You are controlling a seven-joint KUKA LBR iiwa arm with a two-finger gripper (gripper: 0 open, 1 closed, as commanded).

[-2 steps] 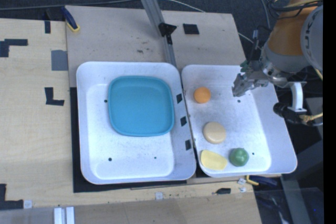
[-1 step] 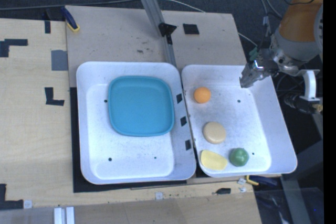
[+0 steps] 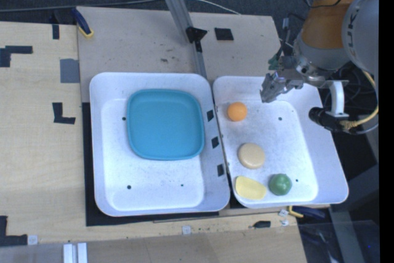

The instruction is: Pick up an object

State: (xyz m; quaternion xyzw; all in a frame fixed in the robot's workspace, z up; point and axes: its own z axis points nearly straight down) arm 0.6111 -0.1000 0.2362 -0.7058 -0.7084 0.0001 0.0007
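The right bin [image 3: 308,151] holds an orange ball [image 3: 237,111] near its far left corner, a beige round piece [image 3: 251,155] in the middle, a yellow piece [image 3: 250,188] at the near left, and a green ball [image 3: 280,184] beside it. My gripper [image 3: 269,95] hangs over the far edge of this bin, to the right of the orange ball and apart from it. Nothing shows between its fingers.
The left bin [image 3: 111,151] holds a blue square plate [image 3: 165,123]. A slanted metal pole [image 3: 178,6] rises behind the bins. Cables and the arm's body [image 3: 335,28] crowd the right side. Tape marks dot the wooden bench at left.
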